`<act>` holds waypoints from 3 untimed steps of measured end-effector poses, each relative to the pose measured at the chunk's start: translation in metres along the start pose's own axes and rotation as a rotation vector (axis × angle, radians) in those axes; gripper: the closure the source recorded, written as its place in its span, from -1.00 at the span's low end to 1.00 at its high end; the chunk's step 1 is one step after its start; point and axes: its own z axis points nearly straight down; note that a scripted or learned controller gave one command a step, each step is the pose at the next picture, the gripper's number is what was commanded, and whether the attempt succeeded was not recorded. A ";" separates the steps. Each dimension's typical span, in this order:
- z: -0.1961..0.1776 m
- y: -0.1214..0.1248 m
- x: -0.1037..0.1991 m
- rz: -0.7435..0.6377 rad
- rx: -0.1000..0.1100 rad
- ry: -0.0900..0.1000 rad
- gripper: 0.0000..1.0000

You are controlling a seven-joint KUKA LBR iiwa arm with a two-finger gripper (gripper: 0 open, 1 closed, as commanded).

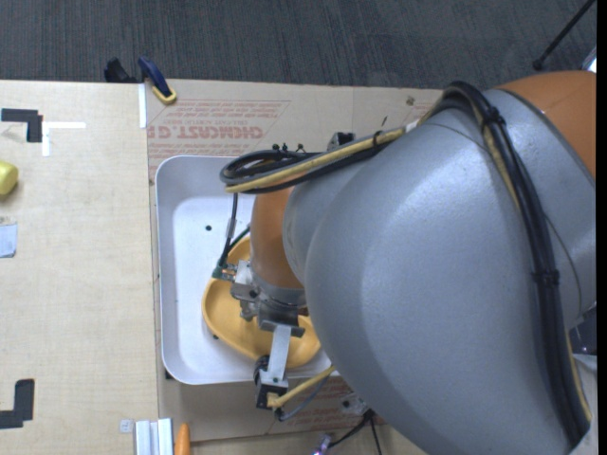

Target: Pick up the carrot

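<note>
Grey arm with orange band (270, 235) stood low in the shallow white plastic bin (175, 282), gripper (256, 301) over a round, shallow yellow dish (218, 322), probably because the carrot lay there. The carrot's place could not be told; the arm's bulk covered that side. How far the gripper was open, or whether it held anything, could not be told either. Around: printed brown cardboard sheet (218, 126) under the bin, blue-and-yellow clamp (156, 79) at its corner, small yellow rounded thing (5, 178) well apart, far left.
</note>
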 end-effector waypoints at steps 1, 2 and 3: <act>-0.008 0.001 -0.001 -0.002 0.002 -0.004 1.00; 0.008 -0.006 0.019 0.024 -0.002 0.000 1.00; -0.050 -0.006 0.020 0.358 -0.003 0.002 1.00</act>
